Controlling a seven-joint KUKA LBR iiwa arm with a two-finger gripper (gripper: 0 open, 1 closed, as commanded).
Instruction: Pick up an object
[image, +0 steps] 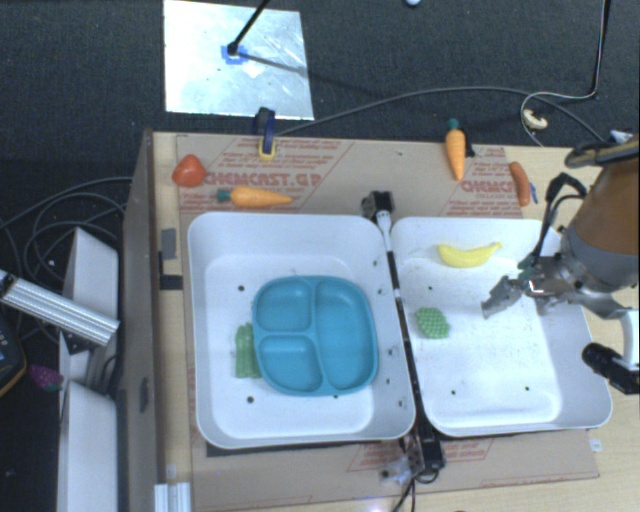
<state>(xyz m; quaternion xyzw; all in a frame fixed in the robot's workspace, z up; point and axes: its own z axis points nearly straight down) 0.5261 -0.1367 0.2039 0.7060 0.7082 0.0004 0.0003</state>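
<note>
In the right bin (500, 400) a yellow banana (468, 255) lies near the far wall and a small green knobbly piece (432, 322) sits close to the left wall. My gripper (503, 296) hangs over the right half of this bin, right of the green piece and below-right of the banana, apart from both. Nothing shows in its grasp. The grey arm with its orange band (612, 215) comes in from the right edge.
The left bin (220, 260) holds a blue divided plate (314, 333) and a green strip (245, 352) beside it. On the cardboard behind the bins lie a tomato (188, 171), two carrots (261, 197) (455, 152) and a reddish piece (520, 183).
</note>
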